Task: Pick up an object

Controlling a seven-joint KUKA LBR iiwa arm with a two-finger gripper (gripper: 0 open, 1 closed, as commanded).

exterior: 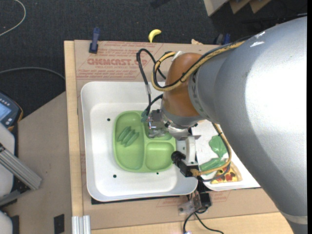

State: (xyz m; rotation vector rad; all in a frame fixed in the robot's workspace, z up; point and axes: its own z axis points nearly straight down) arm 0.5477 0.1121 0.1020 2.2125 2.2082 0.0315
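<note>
A light green divided plate [130, 141] lies in the left white bin [92, 130], with ridged grooves in its left compartment. My gripper [157, 123] hangs below the orange band [181, 89], low over the plate's upper right edge near the bin's right wall. The wrist hides what lies directly under it. In the right bin a green soft item [218, 148] and a flat colourful card [229, 175] lie by the arm.
The big grey arm [263, 111] covers most of the right bin. Cables [146, 67] loop off the wrist over the left bin's far side. A blue clamp [94, 40] and a yellow banana [154, 34] sit at the bench's far edge.
</note>
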